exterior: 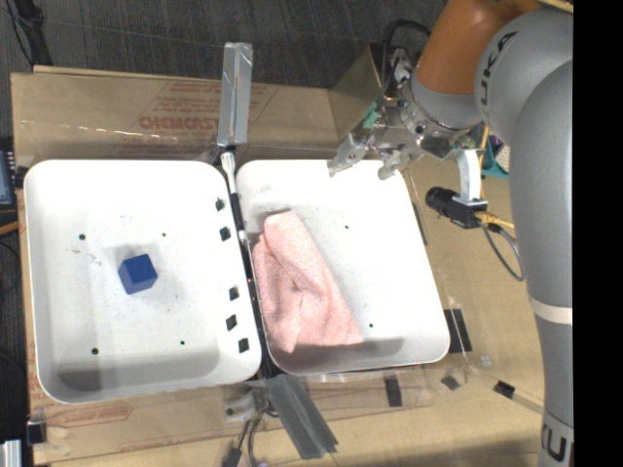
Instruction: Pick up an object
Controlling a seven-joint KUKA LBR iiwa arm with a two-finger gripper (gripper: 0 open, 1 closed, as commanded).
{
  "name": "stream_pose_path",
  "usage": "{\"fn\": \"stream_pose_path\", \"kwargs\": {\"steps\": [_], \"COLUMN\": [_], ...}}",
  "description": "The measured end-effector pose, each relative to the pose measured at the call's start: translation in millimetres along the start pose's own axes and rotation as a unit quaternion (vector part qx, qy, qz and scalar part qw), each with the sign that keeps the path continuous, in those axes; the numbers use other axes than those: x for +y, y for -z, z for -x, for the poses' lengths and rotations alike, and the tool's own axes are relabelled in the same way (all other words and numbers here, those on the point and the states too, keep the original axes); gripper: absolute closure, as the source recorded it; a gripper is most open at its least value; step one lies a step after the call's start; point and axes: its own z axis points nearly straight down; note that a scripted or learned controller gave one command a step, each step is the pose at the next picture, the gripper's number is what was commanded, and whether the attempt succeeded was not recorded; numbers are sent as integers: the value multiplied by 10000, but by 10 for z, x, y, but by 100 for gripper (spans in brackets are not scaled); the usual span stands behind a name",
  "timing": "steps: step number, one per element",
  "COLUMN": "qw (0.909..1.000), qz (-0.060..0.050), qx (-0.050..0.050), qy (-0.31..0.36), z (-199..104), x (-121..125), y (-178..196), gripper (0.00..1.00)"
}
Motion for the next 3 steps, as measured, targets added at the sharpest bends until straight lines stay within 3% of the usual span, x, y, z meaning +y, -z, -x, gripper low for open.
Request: {"fn": "stream_pose_path", "kwargs": {"steps": [1,2,3], "qw": [9995,10000,9990], "qz": [-11,-7,16], "qx": [5,8,3], "qy": [-317,97,442], "z": [-395,-296,-27], "x": [-966,-778,-385], "y": [-1112,-1628,-1613], "gripper": [0,0,0]}}
